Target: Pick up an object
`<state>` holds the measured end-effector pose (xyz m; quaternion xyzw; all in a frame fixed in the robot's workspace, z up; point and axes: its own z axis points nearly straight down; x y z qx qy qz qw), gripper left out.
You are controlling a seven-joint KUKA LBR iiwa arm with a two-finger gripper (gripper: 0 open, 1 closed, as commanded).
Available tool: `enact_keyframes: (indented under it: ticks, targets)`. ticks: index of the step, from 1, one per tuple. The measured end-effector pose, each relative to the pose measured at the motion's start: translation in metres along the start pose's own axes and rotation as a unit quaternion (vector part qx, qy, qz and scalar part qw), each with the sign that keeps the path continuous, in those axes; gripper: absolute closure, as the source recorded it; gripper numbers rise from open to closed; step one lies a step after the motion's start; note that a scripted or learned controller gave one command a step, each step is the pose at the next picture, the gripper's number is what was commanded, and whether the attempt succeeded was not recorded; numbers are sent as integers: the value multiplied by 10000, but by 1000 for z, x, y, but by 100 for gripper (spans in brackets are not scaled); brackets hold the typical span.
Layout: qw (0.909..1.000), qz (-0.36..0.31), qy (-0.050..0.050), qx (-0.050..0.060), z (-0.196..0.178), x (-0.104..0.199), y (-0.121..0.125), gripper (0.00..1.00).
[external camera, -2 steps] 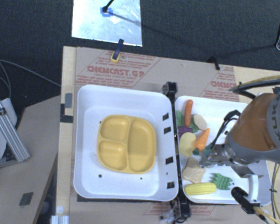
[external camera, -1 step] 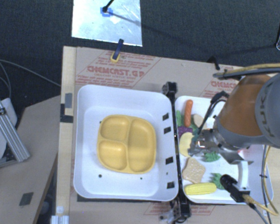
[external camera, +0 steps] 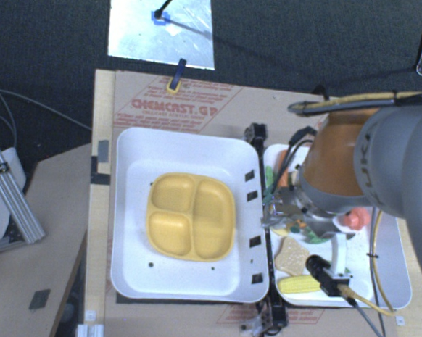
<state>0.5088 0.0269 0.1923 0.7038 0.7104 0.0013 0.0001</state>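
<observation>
From above, the left bin [external camera: 185, 217] holds a yellow divided plate [external camera: 191, 216] at its centre, lying flat and well apart from the arm. The right bin [external camera: 398, 288] carries the loose pieces the task could take: a slice of toast [external camera: 291, 255] near six o'clock, a corn cob [external camera: 298, 284] just below it, something pink [external camera: 352, 219] toward three o'clock and green bits [external camera: 270, 177] at nine o'clock. They probably lie scattered so any can be tried.

The arm [external camera: 372, 155] reaches in from three o'clock, wrist bent down over the right bin's upper half. The gripper [external camera: 294, 220] sits low among the pieces; I cannot tell its state.
</observation>
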Motion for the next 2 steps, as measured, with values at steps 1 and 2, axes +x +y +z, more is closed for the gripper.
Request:
enact_keyframes:
  ticks: [1, 2]
  targets:
    - [10000, 5, 14, -88, -156, 18, -20, 100]
    - [10000, 31, -9, 72, 17, 54, -24, 100]
